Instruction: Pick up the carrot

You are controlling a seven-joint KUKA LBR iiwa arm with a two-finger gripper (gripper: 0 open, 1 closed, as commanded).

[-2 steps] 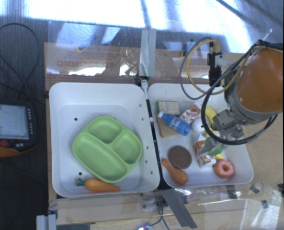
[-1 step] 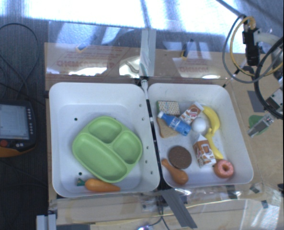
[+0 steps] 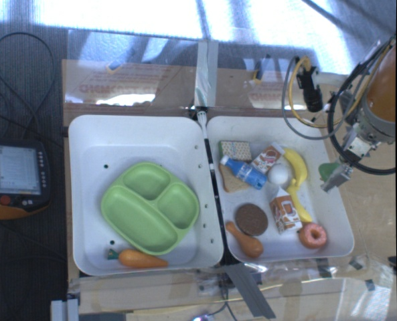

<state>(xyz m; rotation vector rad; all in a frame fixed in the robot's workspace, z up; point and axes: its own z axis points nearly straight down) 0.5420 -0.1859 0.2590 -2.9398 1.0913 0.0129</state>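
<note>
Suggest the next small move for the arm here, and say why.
Probably swing the tool left across the bins toward the carrot. The carrot lies in the left bin, at its near edge just below the green divided plate, while the tool sits at the right bin's far-right rim, well away from it.

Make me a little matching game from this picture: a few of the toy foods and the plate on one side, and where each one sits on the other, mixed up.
Things:
1. carrot
2. green plate
3. doughnut
4. banana

Places:
A. near right corner of the right bin
B. middle of the left bin
C. near edge of the left bin, just below the plate
D. along the right bin's right side, beside the egg

Pairs: 1-C, 2-B, 3-A, 4-D
</note>
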